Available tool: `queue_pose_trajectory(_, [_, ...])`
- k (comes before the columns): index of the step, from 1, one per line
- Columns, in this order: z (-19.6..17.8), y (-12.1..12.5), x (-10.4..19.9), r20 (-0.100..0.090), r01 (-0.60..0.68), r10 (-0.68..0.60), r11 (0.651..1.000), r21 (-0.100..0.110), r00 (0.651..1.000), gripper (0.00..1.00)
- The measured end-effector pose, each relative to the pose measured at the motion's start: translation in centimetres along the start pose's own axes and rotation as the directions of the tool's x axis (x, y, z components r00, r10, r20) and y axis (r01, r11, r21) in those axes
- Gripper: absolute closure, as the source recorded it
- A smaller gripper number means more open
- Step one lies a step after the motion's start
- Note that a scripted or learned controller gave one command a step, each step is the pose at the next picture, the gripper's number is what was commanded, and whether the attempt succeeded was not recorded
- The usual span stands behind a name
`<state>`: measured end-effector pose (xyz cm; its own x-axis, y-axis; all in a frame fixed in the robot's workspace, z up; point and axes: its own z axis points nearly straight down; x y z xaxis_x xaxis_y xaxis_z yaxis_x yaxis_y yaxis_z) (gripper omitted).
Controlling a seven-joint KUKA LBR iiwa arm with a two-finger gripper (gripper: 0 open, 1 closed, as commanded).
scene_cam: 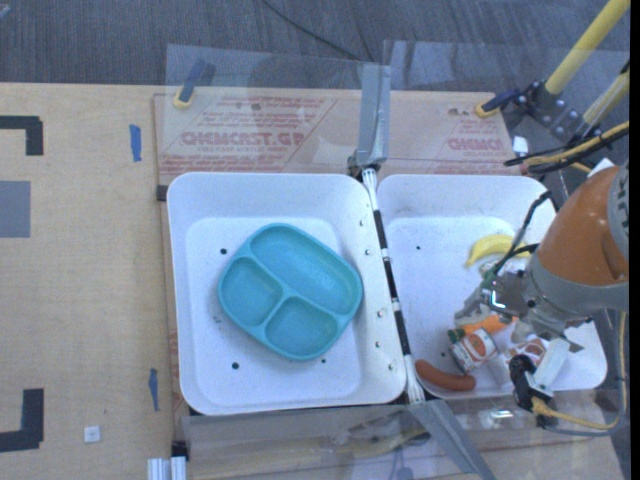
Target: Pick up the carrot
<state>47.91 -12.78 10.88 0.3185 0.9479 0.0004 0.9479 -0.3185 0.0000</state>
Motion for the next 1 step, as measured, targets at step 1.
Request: queue_pose_trajectory(1, [2.11, 2.52, -6.74, -0.004, -0.026, 0.026, 1.0, -0.004, 1.0, 0.0])
